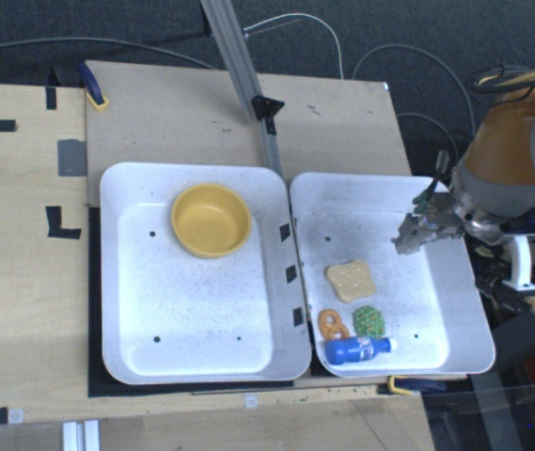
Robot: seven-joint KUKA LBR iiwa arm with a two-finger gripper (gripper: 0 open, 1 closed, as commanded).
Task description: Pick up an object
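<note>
Pincer (pixel 408 241) hangs over the right bin's upper right part, at the end of the grey arm (pixel 502 163) with its orange band, which reaches in from the right; its tip is a dark, blurred shape, so I cannot tell whether it is open or closed, and nothing shows in its grip.

Going left to right: the pale wood worktop (pixel 23 280) carries a few black tape marks at its left side. Next comes the left bin (pixel 135 346), shallow and white, with a yellow bowl (pixel 212 219) standing upright in its upper half, nearer the back wall than the front. A grey pole (pixel 239 59) slants down from the top and ends at the back edge where the two bins meet.

The right bin (pixel 436 346) touches the left one along their shared rim. In its lower left part lie four small things, all well below and left of the pincer: a tan piece shaped like a slice of bread (pixel 350 279); below it an orange pretzel-like piece (pixel 333 324) just beside a green knobbly piece (pixel 369 320), perhaps a toy vegetable; and a blue bottle (pixel 356 349) lying on its side along the front wall, just below those two.
</note>
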